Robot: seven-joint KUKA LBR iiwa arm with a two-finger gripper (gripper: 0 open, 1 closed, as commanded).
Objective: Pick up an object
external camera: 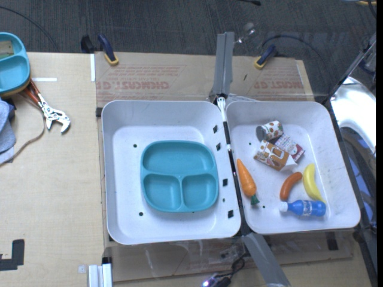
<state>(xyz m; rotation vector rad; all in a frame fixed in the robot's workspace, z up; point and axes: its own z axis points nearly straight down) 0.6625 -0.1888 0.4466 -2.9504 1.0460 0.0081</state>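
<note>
Objects for the pick, six small ones, all lie in the right-hand bin (342,178). A carrot (246,181) sits nearest the wall the two bins share, with its green end pointing toward the near rim. To its right are an orange-red sausage (291,185) and a yellow banana (311,182), close together. A blue bottle (306,208) lies on its side just below them, near the front rim. Further back a printed snack packet (278,153) lies flat, with a small can (270,130) tipped over just behind it.

A grey, shiny part of the arm (353,109) shows at the right, over the bin's far right corner and well apart from the carrot — how the gripper stands, I cannot tell.

There is bare white floor in the bin's back-left corner and along the left wall behind the carrot. The bottle has little room before the front rim.

The left bin (122,178) holds a teal divided tray (179,176), roughly centred, with white floor open on every side.

Out on the bench (54,208), far to the left, lie a wrench (54,117) and a second teal tray (12,61) at the edge.
</note>
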